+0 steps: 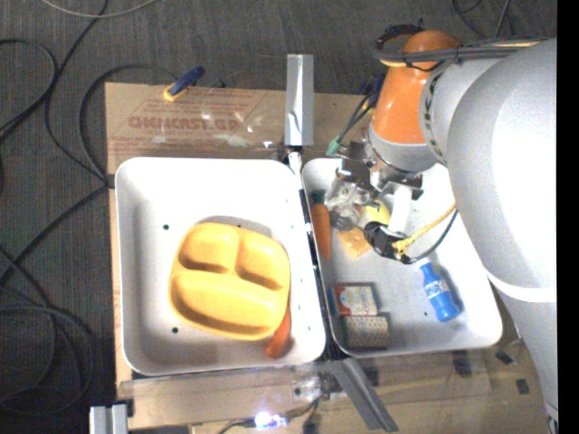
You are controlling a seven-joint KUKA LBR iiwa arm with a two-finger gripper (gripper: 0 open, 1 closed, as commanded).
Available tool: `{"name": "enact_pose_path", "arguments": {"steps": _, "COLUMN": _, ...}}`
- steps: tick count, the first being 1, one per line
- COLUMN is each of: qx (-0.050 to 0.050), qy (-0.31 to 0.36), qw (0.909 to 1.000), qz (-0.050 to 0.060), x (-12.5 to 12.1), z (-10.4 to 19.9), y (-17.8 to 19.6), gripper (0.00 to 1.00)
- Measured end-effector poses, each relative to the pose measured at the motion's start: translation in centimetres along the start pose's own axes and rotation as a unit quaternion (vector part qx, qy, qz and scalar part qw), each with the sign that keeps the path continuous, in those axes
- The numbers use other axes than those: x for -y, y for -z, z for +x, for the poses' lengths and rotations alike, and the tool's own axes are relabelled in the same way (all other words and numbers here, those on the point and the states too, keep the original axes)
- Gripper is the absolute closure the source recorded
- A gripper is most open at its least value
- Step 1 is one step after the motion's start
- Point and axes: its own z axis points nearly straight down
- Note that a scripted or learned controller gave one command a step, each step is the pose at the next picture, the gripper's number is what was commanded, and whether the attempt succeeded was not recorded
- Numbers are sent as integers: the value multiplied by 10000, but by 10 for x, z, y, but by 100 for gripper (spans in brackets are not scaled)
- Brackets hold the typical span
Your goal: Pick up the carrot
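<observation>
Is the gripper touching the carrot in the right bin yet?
Cannot tell. In the camera view the gripper sits just right of the carrot, but the wrist hides the fingertips, so neither contact nor gap shows plainly.

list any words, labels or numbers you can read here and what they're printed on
"CHEMCAST GP", uncertain, in faded red print on the brown cardboard sheet behind the bins.
Small printed box in the right white bin: label too blurred to read.
Blue plastic bottle: no text legible.
</observation>
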Motion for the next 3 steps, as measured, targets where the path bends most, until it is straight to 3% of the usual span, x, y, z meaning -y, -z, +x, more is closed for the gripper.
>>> {"name": "enact_pose_path", "arguments": {"steps": 1, "qx": -15, "qy": 3055, "qw": 9522, "qz": -3, "x": 52, "z": -40, "y": 0, "gripper": 100}}
{"name": "enact_pose_path", "arguments": {"steps": 2, "qx": -18, "qy": 3057, "qw": 9521, "qz": -4, "x": 52, "z": -40, "y": 0, "gripper": 0}}
{"name": "enact_pose_path", "arguments": {"steps": 3, "qx": -6, "qy": 2484, "qw": 9686, "qz": -72, "x": 36, "z": -107, "y": -94, "gripper": 0}}
